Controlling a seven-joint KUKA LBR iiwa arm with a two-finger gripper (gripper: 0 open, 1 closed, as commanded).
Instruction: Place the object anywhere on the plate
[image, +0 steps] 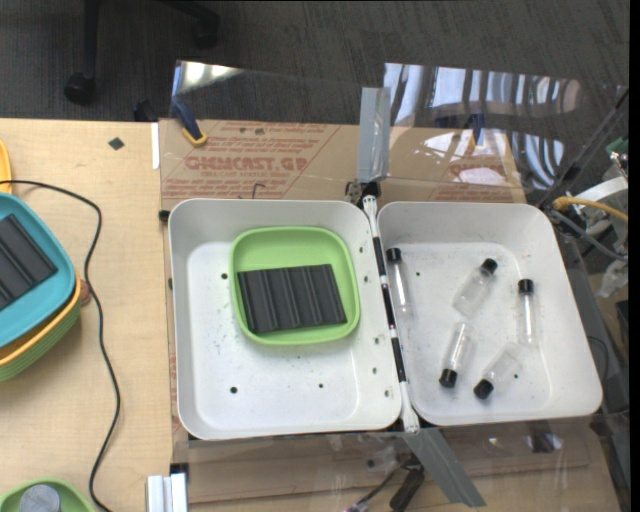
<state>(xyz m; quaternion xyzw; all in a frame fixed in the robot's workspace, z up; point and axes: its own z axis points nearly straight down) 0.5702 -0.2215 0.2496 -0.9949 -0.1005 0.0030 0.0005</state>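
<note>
Two shallow white bins stood side by side, the left bin (200, 330) and the right bin (560, 330), touching along the middle hinge. How far the pincer was open, and whether it had hold of anything, could not be told.

In the left bin, toward 12 o'clock of its floor, lay the green square plastic plate (292, 241) with rounded corners. On it rested a dark grey ribbed rectangular mat (290, 298), which covered approx. the lower half of the plate and was tilted a little.

The task's things, five small clear plastic vials w/ black caps, all lay on their sides in the right bin, none on the plate:
- Vial 1 (397, 285) lay just beside the bin's wall at 9 o'clock, cap toward 12.
- Vial 2 (473, 288) was near the centre, cap toward 1 o'clock.
- Vial 3 (525, 312) was at 3 o'clock from vial 2, nearly straight, cap toward 12.
- Vial 4 (454, 355) was at 6 o'clock of the floor, cap toward 7.
- Vial 5 (498, 377) lay near vial 4, at its 4 o'clock, cap toward 8.

Behind the bins, at 12 o'clock, was a flat brown cardboard sheet w/ red print (260, 160). At 9 o'clock the light wooden tabletop (120, 400) bore a teal plastic tray stacked on a yellow one (45, 285) and a thin black cable (101, 330).
</note>
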